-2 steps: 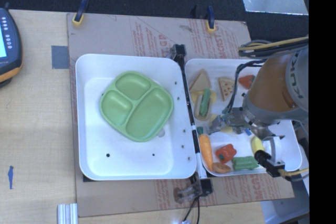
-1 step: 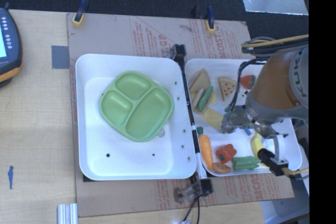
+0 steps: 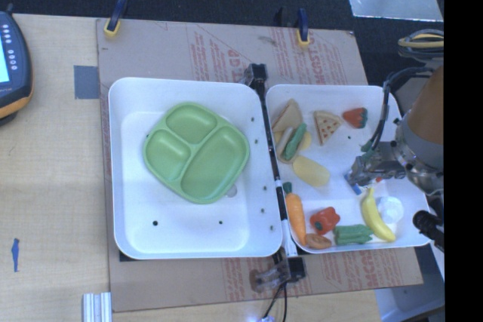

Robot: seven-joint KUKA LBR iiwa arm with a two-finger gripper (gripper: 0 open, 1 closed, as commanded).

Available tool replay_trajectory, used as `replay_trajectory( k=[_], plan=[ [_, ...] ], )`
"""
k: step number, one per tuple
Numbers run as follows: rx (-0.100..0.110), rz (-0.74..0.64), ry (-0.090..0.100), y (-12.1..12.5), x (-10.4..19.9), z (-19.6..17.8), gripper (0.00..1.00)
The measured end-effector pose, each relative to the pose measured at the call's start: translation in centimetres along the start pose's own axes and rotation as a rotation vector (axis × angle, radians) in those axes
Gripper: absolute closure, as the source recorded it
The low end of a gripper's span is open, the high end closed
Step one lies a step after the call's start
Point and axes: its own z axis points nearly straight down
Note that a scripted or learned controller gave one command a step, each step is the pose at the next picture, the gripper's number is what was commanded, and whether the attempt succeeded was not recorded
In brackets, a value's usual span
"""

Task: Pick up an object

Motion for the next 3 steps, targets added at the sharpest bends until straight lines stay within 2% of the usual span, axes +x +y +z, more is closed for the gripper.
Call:
replay_trajectory(
  k=[1, 2, 3],
  plan=[
    [-0.001, -0.008, -0.002, 8.2, -1.7, -2.8, 1.00],
    [0.007, -0.010, -0.001, 16.5, -2.2, 2.9, 1.00],
    [0.014, -0.002, 0.001, 10.6, -4.1, 3.5, 1.00]
  ],
)
